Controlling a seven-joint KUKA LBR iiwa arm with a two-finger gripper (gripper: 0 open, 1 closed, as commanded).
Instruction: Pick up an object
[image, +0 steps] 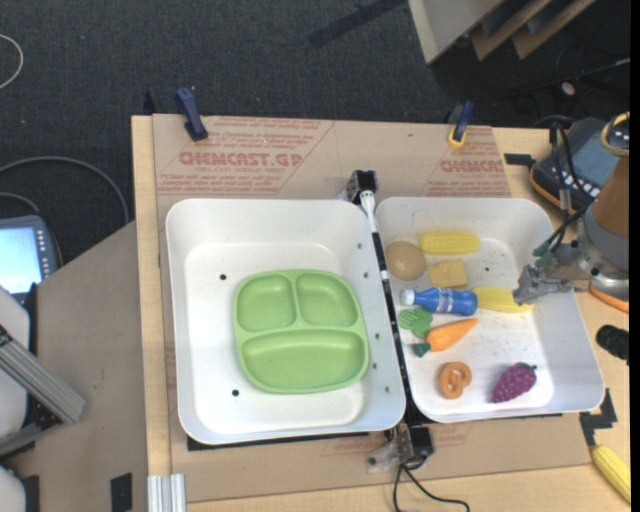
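Right bin (500, 212) holds eight toy foods; left, one green tray (298, 331).

We look down from 1 fixed camera above the bench (300, 150), at a slant, far enough to take in both white bins (190, 300). The arm (610, 210) enters from our right.

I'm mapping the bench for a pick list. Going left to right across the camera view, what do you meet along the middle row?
Green divided plate → blue bottle → yellow banana-like piece → gripper.
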